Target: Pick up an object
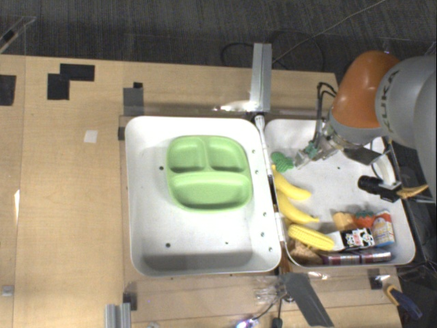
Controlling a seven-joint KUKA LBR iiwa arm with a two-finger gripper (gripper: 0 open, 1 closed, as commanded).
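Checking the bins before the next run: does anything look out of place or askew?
Nothing looks spilled or damaged. The green divided plate lies flat in the left bin. The right bin holds bananas, crowded with small items along its near edge. The pincer sits by a green object.

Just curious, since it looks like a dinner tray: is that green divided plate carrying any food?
Empty. All three compartments of the green divided plate show bare green plastic.

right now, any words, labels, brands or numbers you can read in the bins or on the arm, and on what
None can be read.
Black-and-white packet in the right bin: print too small and blurred.
Dark tube along that bin's near wall: label blurred.
Arm: dark marks on the grey casing, cut off and unreadable.
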